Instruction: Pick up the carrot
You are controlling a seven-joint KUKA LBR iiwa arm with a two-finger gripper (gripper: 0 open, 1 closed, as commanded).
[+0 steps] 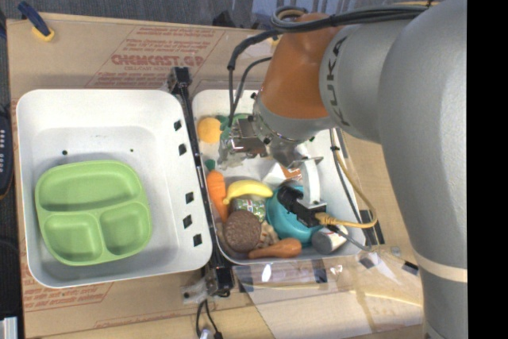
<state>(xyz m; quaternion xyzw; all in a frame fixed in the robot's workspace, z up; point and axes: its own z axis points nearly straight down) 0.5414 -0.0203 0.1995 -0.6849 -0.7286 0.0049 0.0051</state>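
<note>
Camera view, looking down on the surface, has the grey arm [397,75] with its orange band [298,67] reaching in from the right edge and hanging over the right bin [337,171], the wrist covering that bin's middle. The gripper [242,140] sits low over the bin's far left part, a metallic block near a yellow round fruit [209,129]; its fingers are hidden beneath the wrist hardware, so I cannot tell how far apart they stand, and nothing can be made out between them. The carrot [216,193] lies against the left wall of the right bin, about halfway along it, pointing toward the near edge, just beside a banana [249,189] and clear of the gripper. Nearer the bin's front edge lie a brown round cookie-like piece [241,229], a teal cup-like toy [287,220] and a second, duller orange stick-shaped thing [276,249] along the front wall. The left bin [103,111] holds a green divided plate [93,210] in its near left corner.
</note>
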